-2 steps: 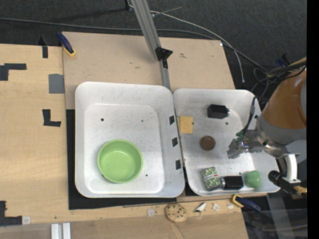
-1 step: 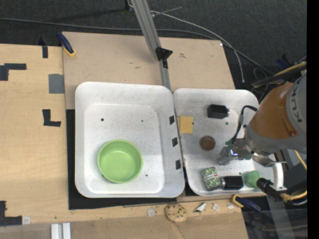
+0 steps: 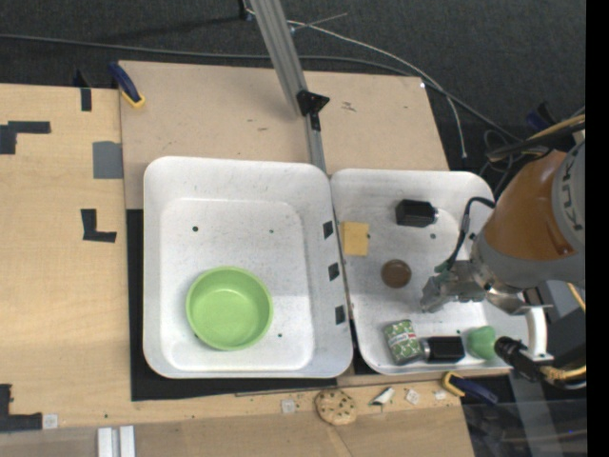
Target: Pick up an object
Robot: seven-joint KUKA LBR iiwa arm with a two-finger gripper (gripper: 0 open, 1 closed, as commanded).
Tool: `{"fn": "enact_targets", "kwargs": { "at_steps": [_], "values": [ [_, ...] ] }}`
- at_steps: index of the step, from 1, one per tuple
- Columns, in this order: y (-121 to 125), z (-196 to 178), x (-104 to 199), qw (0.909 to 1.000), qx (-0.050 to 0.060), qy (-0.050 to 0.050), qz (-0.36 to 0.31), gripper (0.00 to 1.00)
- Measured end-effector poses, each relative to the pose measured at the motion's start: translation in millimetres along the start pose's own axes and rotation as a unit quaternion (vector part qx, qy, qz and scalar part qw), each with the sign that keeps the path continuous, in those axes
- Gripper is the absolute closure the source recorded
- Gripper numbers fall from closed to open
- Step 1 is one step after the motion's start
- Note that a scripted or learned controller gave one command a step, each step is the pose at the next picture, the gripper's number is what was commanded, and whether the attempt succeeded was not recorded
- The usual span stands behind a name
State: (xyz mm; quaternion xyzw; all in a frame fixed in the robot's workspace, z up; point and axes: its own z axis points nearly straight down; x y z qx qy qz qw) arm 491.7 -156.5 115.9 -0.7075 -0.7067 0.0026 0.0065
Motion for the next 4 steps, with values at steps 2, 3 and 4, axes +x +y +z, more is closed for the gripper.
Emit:
{"fn": "enact_targets", "kwargs": {
  "at_steps": [2,3,4],
  "values": [
    [12.0,-124.9,0.6,1.0000,-0.008,-0.003,-0.001,1.00],
    [12.1,-163.8,1.1,1.0000,-0.008,-0.003,-0.001,1.00],
    [25.5,-163.7,59.3,1.0000,-0.006,-0.002,-0.004,1.00]
  ]
}}
